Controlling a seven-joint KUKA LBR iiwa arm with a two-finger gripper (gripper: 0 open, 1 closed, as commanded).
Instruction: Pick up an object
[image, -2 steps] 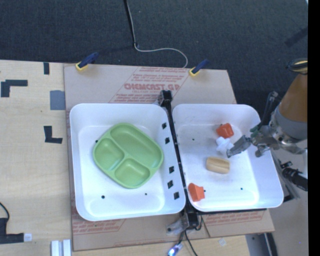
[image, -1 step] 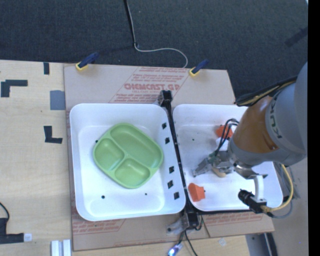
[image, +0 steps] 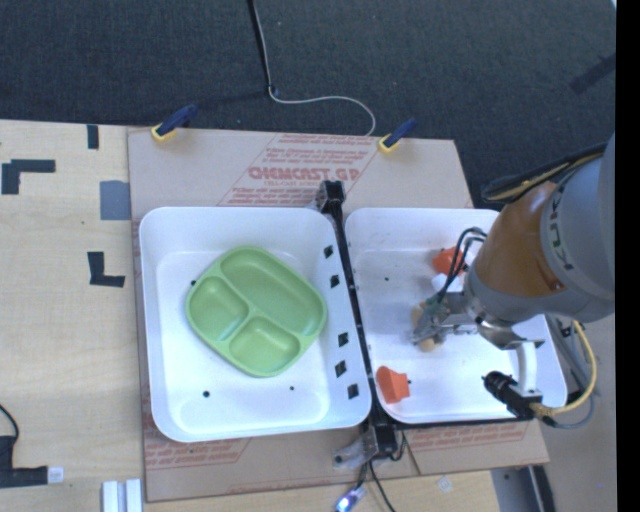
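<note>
My gripper (image: 430, 328) reaches down into the middle of the right bin (image: 400, 240), coming in from the right under the grey and orange wrist. A small tan object (image: 428, 343) lies right at the fingertips, touching or just beneath them. An orange object (image: 446, 261) lies further back in the same bin, partly hidden by the wrist. Another orange object (image: 392, 384) rests near the bin's front left corner, apart from the gripper.
The left bin (image: 165, 300) holds a green divided plate (image: 256, 310), tilted across its middle. A black divider (image: 345, 300) separates the two bins. Cables run along the right bin's front right side (image: 520, 395).
</note>
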